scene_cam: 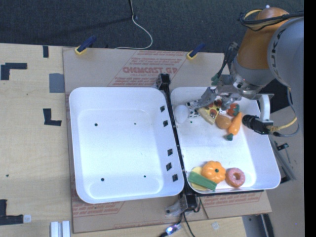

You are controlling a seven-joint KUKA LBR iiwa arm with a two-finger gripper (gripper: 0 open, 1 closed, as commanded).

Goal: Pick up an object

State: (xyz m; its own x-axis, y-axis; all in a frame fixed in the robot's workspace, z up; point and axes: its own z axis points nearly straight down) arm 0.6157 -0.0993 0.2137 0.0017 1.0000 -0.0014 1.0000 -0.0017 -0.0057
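gripper (211, 104) hangs low over the far part of the right bin (256, 154), reaching in from the right on the grey arm (276, 38) with its orange band. we see dark finger parts spread above a heap of small toys, but we cannot tell how wide they stand, nor whether anything sits between them.

just beneath and beside the gripper lies a yellow wedge-shaped toy (208, 115) with red marks on it, touching a tan rounded piece (223, 121). a little further toward the arm's side, an orange carrot (235, 125) with a green tip lies at a slant against that heap. on the other side of the gripper, toward the divider between the bins, rests a pale white object (181, 113), near but apart from the heap.

well apart from the gripper, at the near edge of the same bin, we find an orange pumpkin (213, 170), a pink doughnut (235, 177) just beside it, and a green piece (202, 182) over a yellow one, touching the pumpkin.

beyond the divider sits the left bin (79, 132). both bins rest on a cardboard sheet (143, 68).
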